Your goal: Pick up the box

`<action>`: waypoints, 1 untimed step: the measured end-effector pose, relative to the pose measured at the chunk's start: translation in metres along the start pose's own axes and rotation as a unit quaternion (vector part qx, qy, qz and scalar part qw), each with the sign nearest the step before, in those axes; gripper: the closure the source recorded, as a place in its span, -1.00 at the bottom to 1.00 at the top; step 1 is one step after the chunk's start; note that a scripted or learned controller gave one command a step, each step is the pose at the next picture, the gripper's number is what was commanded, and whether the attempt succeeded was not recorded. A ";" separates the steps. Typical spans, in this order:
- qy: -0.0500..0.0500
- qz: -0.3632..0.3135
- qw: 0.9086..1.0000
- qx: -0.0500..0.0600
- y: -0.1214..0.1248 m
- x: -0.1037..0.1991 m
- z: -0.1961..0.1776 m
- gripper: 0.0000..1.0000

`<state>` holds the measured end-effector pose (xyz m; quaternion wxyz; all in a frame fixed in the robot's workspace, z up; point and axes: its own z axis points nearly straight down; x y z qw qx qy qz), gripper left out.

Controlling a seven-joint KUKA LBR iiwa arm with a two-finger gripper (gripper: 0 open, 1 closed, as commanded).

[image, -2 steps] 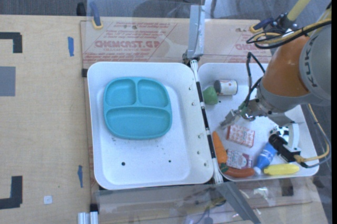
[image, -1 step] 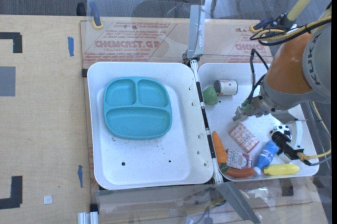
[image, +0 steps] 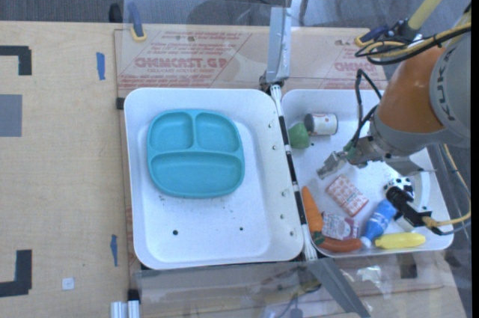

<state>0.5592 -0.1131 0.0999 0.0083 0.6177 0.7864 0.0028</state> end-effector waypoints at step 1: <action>0.003 0.024 1.000 0.003 -0.048 -0.006 0.011 -1.00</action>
